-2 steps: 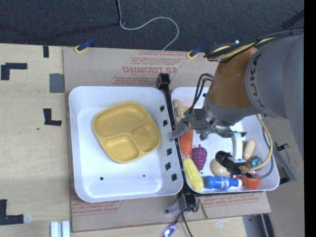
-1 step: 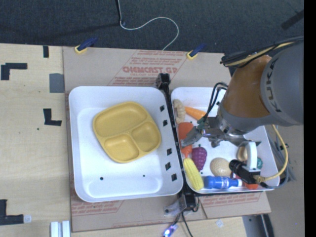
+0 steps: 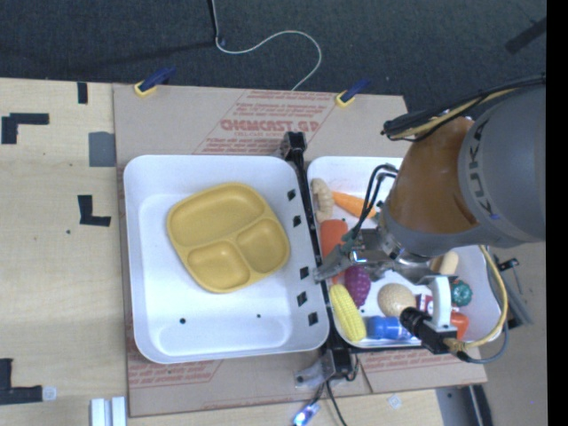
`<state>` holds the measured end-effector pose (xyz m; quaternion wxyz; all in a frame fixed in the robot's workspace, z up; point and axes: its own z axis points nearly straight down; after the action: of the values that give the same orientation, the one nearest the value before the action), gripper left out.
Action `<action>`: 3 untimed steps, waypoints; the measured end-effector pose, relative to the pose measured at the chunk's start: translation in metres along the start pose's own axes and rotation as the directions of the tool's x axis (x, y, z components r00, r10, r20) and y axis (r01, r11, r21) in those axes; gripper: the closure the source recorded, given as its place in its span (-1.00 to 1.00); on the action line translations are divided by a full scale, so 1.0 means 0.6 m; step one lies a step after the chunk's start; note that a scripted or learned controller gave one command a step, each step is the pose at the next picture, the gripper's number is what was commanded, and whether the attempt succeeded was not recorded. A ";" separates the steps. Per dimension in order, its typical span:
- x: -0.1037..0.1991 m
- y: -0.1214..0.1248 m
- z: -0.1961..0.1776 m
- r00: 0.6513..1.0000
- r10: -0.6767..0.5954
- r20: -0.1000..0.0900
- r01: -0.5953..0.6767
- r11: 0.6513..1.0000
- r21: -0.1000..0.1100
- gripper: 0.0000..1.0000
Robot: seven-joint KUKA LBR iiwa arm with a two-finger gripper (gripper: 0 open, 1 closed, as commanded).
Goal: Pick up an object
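Reaching for the purple plastic grape bunch (image 3: 357, 284), you find it in the right white bin (image 3: 475, 322), touching the yellow toy corn cob (image 3: 346, 311). The fingers (image 3: 335, 264) stand just above-left of the grapes; open or closed, you cannot tell. Descend straight, clear of the corn.

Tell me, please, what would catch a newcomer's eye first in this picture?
The big grey-and-orange arm looms over the right bin, covering much of it. In the left bin lies a yellow divided plate, alone and bright against the white. Around the gripper, the right bin is crowded with small toy foods, among them a corn cob, a purple piece and a carrot.
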<state>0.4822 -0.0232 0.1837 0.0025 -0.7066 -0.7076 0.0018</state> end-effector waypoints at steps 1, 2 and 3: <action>-0.001 0.001 -0.016 1.000 0.000 0.000 0.000 1.000 0.000 1.00; 0.116 0.002 -0.119 1.000 -0.009 -0.002 0.009 1.000 -0.009 1.00; 0.109 0.001 -0.113 1.000 0.000 0.001 0.000 1.000 -0.003 -1.00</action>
<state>0.4830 0.0419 0.2516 0.0011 -0.7065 -0.7077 0.0012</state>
